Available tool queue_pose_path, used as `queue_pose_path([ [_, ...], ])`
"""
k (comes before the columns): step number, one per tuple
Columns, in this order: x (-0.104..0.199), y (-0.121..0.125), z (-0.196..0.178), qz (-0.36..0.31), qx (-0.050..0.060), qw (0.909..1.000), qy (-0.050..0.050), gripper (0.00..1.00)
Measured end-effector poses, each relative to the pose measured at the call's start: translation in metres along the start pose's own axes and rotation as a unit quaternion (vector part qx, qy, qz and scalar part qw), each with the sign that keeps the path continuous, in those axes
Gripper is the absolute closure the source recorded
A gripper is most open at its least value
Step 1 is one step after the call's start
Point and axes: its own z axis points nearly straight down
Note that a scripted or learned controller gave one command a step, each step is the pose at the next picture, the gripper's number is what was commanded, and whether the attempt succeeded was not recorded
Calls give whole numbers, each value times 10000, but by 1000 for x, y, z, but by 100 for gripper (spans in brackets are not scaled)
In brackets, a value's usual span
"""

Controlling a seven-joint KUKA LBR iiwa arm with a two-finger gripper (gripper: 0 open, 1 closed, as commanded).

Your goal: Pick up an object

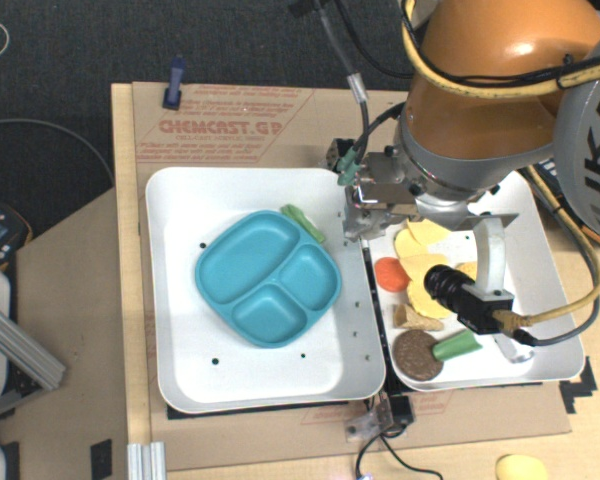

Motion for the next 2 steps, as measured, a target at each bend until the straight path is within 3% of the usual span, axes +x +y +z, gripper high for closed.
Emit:
queue_pose_path([
  [1, -49, 1, 64, 109, 126, 9998, -49, 100],
  [2, -6, 0, -15, 50, 41, 10000, -23, 100],
])
